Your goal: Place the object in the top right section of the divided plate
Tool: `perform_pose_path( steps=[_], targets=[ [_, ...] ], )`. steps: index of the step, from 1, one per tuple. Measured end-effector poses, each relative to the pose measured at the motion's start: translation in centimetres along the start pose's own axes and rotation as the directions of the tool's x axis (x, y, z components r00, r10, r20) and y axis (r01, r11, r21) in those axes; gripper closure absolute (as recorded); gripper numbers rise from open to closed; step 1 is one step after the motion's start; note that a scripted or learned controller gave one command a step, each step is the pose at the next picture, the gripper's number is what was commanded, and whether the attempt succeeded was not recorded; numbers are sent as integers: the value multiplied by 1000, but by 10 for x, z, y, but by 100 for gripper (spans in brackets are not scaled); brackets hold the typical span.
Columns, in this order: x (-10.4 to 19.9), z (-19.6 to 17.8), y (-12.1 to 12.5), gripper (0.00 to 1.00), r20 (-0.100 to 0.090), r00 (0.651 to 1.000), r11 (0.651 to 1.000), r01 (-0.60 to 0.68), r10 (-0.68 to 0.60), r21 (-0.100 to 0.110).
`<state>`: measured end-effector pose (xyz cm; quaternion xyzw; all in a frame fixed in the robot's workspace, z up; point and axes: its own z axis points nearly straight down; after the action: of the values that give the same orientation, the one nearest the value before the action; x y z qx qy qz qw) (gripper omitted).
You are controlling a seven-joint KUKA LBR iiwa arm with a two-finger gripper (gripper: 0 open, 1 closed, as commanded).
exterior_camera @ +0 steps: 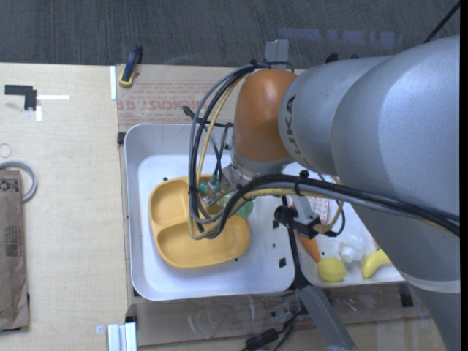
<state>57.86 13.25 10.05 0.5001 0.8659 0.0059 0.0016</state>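
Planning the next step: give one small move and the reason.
Probably lower the arm a little, straight down. Its wrist hangs over the right side of the yellow plate in the left bin, cables covering the plate's upper right. Whether an object is held can't be told, so go slowly.

- The divided plate (183, 229) is yellow-orange, rounded, with raised ridges that split it into sections. It lies flat on the floor of the left white bin (146, 269), toward that bin's middle and right. Its left and lower sections are in plain sight and look bare; its upper right part is hidden behind the arm's wrist and cables.
- A small green thing (245, 209) peeks out at the plate's upper right edge, just under the cables. Whether it lies inside the plate or beside it cannot be told, nor its shape.
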Motion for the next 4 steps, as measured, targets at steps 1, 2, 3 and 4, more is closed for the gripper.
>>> perform_pose_path(
  steps=[1, 2, 3, 4],
  targets=[
    [73, -16, -31, 100, 11, 958, 958, 288, -288, -2],
    [115, 8, -43, 100, 2, 903, 903, 431, -431, 8],
    [126, -39, -26, 100, -5, 735, 735, 678, -678, 12],
    [125, -39, -26, 0, -5, 735, 735, 678, -678, 12]
  ],
)
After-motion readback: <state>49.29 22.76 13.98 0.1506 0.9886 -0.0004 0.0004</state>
